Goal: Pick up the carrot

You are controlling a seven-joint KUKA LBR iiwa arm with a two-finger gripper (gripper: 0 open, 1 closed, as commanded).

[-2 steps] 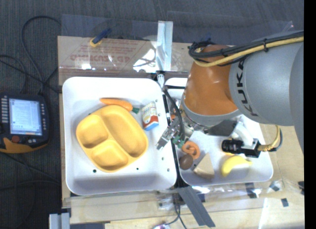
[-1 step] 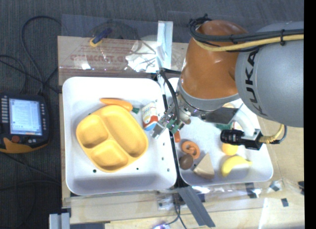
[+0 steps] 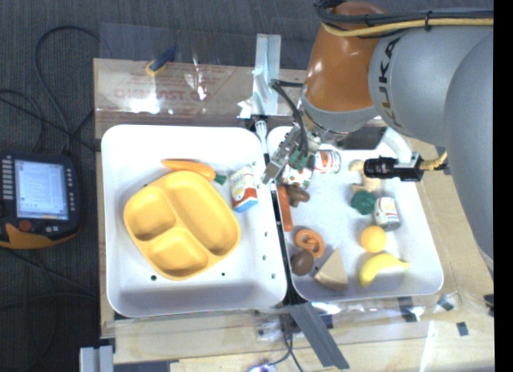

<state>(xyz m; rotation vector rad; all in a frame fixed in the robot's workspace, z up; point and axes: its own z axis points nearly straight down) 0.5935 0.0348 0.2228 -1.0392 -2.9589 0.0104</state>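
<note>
The carrot (image 3: 189, 168) lies in the left bin, long axis left-right, well left of the hand (image 3: 282, 159), whose grip I cannot tell

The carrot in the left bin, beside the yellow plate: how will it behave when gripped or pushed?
The carrot looks smooth and moulded, so probably stiff and light. Its long, rounded, tapered shape may roll or slip aside when pushed. It lies right beside the yellow plate, which may crowd a grasp there.

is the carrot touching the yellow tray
Touching: the camera view shows the carrot lying against the top edge of the yellow tray, no gap between.
</note>
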